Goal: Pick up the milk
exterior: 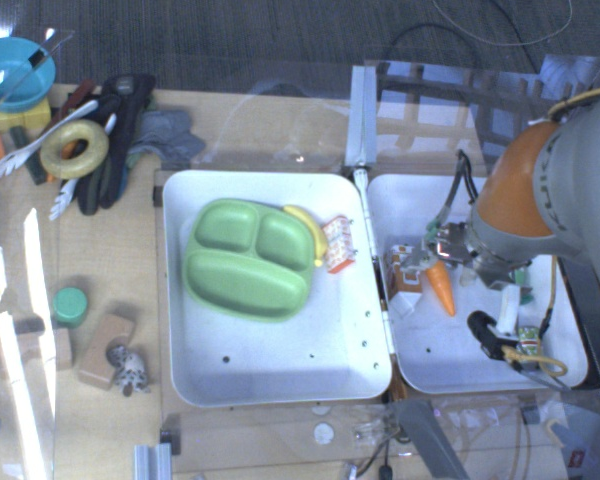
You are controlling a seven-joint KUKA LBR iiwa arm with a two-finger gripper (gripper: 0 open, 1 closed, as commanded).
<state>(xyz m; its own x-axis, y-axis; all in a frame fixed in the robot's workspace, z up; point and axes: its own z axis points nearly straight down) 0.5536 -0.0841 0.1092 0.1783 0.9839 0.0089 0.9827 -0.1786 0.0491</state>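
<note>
The milk lies in the left bin, not picked up yet. The pincer hangs over the right bin; nobody can tell its grip.

Pretty clearly a robotics lab, not anybody's home. You've got a big industrial arm, grey with an orange band, reaching over a light wood bench that carries two shallow white bins side by side, with a clear panel on a metal frame standing behind the right one. A loose black cable snakes across the dark carpet at the back. The stuff lying around is test-object clutter: a green divided plate, a plastic carrot, a blue bowl, a yellow ring, wooden blocks.
</note>
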